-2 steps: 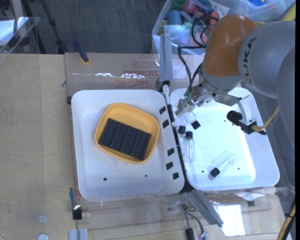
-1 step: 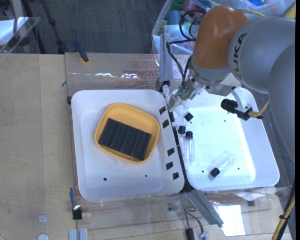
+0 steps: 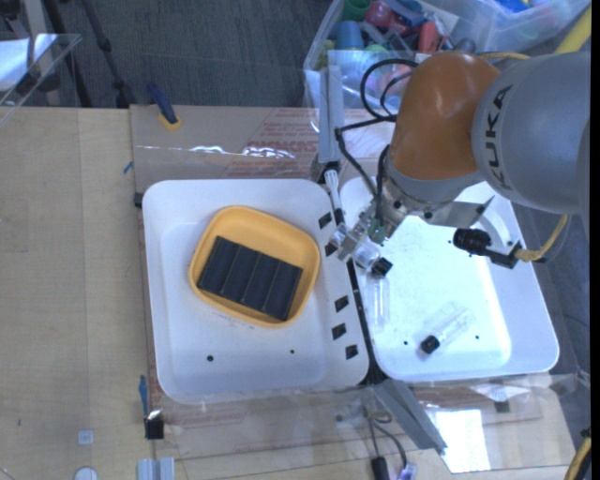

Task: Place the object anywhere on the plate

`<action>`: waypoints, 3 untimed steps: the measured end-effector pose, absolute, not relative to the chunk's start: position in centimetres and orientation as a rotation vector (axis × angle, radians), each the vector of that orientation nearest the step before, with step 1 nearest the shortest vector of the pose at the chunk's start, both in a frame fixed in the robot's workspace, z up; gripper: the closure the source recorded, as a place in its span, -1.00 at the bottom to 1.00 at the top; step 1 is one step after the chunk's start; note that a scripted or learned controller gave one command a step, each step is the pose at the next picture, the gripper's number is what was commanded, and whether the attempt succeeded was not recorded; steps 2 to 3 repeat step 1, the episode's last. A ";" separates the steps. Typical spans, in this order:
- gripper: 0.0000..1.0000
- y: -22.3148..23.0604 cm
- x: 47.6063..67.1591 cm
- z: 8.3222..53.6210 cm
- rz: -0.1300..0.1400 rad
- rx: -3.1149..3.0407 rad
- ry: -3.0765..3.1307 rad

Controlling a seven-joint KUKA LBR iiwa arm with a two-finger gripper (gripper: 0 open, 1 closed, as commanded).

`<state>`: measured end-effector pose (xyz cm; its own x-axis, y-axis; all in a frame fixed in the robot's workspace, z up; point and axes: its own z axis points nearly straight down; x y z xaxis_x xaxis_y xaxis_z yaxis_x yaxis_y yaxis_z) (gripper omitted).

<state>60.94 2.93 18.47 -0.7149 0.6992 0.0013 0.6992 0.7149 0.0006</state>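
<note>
My gripper over right bin, grip state unclear; tube loose, plate w/ dark block waits left

The 2 white bins sit side by side on a wooden bench: the left bin fills the middle of the frame and the right bin lies toward the right edge, their inner rims touching. Along that shared rim runs a row of small black clips. A sheet of clear plastic film covers the bench just above the left bin, with a blue clip at its upper left corner. At the top of the frame, right of centre, stands a clear box of colourful odds and ends. Dark carpet fills the upper left.
</note>
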 end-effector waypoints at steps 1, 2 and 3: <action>-1.00 2.9 60.9 18.5 -0.002 -1.186 -2.908; -1.00 2.9 60.9 18.5 -0.002 -1.186 -2.908; -1.00 2.9 60.9 18.5 -0.002 -1.186 -2.908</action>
